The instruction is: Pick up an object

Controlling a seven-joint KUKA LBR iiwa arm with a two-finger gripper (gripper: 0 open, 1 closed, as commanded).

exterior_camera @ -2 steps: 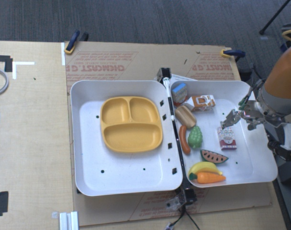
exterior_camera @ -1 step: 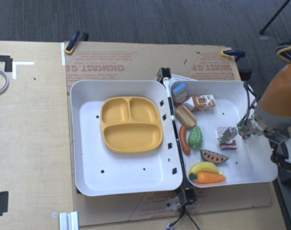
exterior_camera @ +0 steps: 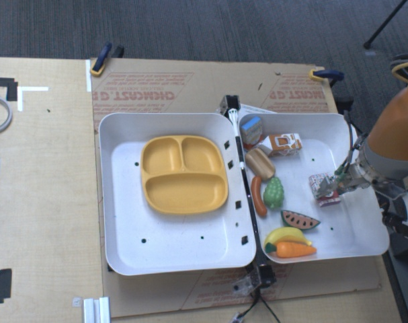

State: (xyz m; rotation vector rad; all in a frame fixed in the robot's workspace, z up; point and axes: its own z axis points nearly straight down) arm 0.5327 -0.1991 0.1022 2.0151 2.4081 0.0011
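The cardboard sheet point(exterior_camera: 190, 86) under both bins carries red printed lettering, seen upside down; the words cannot be made out with certainty. A small carton point(exterior_camera: 285, 144) in the right bin point(exterior_camera: 355, 237) has an orange-and-white label, too small to read.

The gripper point(exterior_camera: 333, 182) sits low in the right bin, near its right wall, at a small pinkish packet point(exterior_camera: 322, 188). Whether the packet is actually between the fingers, and whether the fingers are released or clenched, cannot be told from this view.

Other items in the right bin lie along its left side:
- a blue-topped can point(exterior_camera: 251, 128) at the top;
- a brown bread roll point(exterior_camera: 259, 161);
- a sausage point(exterior_camera: 258, 197);
- a green vegetable point(exterior_camera: 274, 192);
- a watermelon slice point(exterior_camera: 300, 219);
- a banana point(exterior_camera: 286, 235) touching a carrot point(exterior_camera: 295, 249).

The left bin point(exterior_camera: 123, 241) holds a yellow divided plate point(exterior_camera: 184, 174).

The bench point(exterior_camera: 39, 200) is light wood with black tape marks. Blue-and-yellow clamps point(exterior_camera: 101, 58) grip the cardboard's far edge. The floor point(exterior_camera: 224, 12) beyond is dark grey carpet.
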